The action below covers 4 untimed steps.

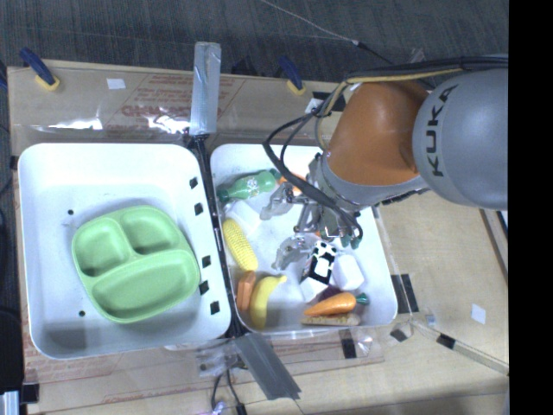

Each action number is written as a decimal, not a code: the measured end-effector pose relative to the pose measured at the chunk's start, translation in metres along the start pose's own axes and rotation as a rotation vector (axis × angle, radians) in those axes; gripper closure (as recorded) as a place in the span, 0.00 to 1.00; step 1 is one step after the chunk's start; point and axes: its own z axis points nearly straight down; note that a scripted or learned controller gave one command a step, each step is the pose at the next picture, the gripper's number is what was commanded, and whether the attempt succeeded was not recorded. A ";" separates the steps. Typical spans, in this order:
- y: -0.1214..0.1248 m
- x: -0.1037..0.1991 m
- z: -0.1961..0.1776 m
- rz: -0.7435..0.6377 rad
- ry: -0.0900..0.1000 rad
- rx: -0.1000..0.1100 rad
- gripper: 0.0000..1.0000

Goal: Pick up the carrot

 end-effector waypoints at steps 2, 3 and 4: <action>-0.044 0.056 0.075 -0.163 -0.003 0.000 0.00; -0.121 0.037 0.067 0.166 -0.005 0.001 0.00; -0.112 -0.044 0.078 0.286 -0.003 -0.002 0.00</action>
